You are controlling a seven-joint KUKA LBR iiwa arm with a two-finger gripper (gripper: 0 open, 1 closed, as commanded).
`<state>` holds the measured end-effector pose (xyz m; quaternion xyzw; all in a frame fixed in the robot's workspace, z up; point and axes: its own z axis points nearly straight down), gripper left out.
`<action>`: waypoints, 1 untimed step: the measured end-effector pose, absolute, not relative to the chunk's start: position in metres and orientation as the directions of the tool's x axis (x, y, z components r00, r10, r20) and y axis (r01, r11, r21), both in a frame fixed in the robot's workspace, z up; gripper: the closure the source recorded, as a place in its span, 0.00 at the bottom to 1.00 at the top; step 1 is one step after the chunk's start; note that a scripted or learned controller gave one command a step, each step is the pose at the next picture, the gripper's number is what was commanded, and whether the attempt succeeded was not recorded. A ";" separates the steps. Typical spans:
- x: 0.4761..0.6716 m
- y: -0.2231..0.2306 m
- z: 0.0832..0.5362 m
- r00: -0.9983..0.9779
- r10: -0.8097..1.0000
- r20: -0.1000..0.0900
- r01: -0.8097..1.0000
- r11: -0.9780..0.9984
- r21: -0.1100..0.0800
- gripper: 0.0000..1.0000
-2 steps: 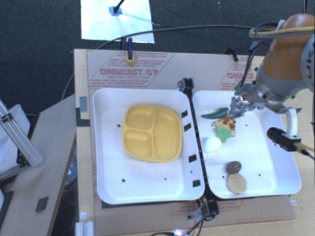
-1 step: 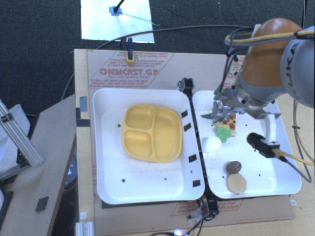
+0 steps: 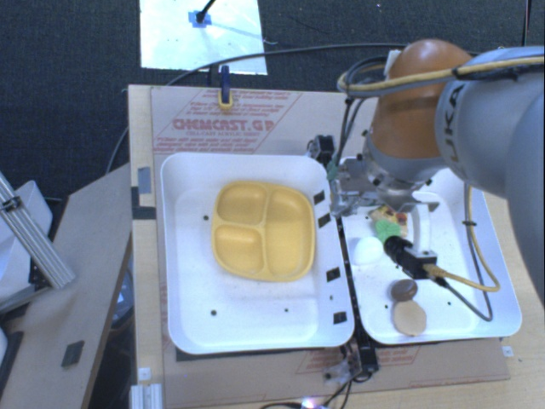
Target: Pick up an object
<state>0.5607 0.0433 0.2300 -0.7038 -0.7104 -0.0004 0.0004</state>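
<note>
I can't tell the tool's (image 3: pixel 387 216) grip state; beside the yellow plate (image 3: pixel 262 230), it should centre squarely over the white ball (image 3: pixel 368 250).

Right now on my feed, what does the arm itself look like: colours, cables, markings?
The arm is smooth grey with dark KUKA lettering and a rounded orange band above the wrist. Yellow and black cables loop over it. A yellow cable trails from a black fitting low down.

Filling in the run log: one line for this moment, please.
arm: over right bin | claw: low among items | yellow tray: left bin | grasp: unconfirmed
</note>
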 end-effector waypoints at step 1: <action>0.562 0.096 0.216 -0.010 1.000 0.002 1.000 0.010 0.000 1.00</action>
